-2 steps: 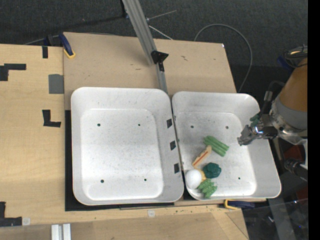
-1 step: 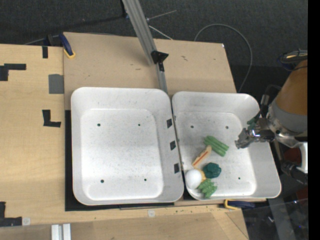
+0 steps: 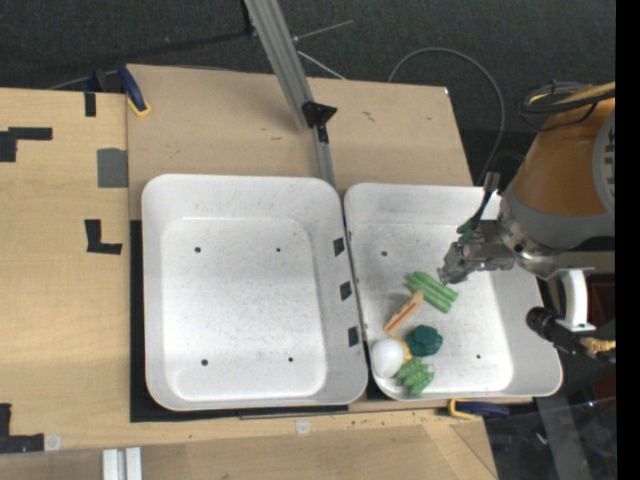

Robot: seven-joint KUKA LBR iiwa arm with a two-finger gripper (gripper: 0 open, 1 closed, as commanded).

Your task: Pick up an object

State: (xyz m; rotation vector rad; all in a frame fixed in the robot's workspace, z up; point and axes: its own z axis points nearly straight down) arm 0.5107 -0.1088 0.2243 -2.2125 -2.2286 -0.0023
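Note:
The right bin [image 3: 400, 218] holds a small cluster of toys near its front. A light green ridged piece [image 3: 432, 292] lies in the middle, with an orange stick [image 3: 402, 315] slanting beside it. In front of these sit a dark green lump [image 3: 424, 340], a white ball [image 3: 387, 354] and a bright green leafy piece [image 3: 414, 374]. My gripper [image 3: 455, 267] hangs low over the bin, just to the right of and above the light green ridged piece, close to it. Nothing shows between its fingers.
The left bin [image 3: 240, 288] lies beside the right one, joined by dark clips along the shared rim [image 3: 345, 288]. A grey metal pole [image 3: 285, 58] slants down from the top to the bins' back edge. A black cable [image 3: 440, 58] loops behind the right bin.

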